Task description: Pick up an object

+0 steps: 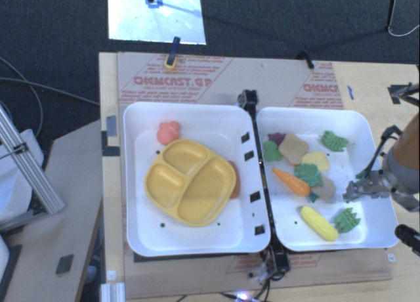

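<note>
**Arm hovers at the right bin's edge, toys untouched**

From where I stand, the gripper [357, 191] sits low over the right-hand side of the right bin [367, 123], reaching in from the bench's right edge. Its dark fingertips point toward the pile of toy food, but they are too small and blurred for me to say whether they are spread or closed, and I see nothing between them.

The objects to be picked all lie loose in that right bin. An orange carrot [291, 181] lies at a slant near the middle, with a teal leafy piece [308, 174] touching its upper end and a grey-brown lump [324, 191] just beside that, nearest the gripper. Above them sit a tan bread slice [293, 149], a pale yellow piece [316, 160], a green piece [272, 151] and a dark purple one [276, 138]. A green leafy toy [334, 141] lies toward the far corner. Near the front rim are a yellow corn cob [318, 222] and another green leafy piece [346, 219], close together.

The left bin [141, 228] holds a yellow divided plate [190, 181], tilted slightly, with a pink toy [168, 132] just behind it.
</note>
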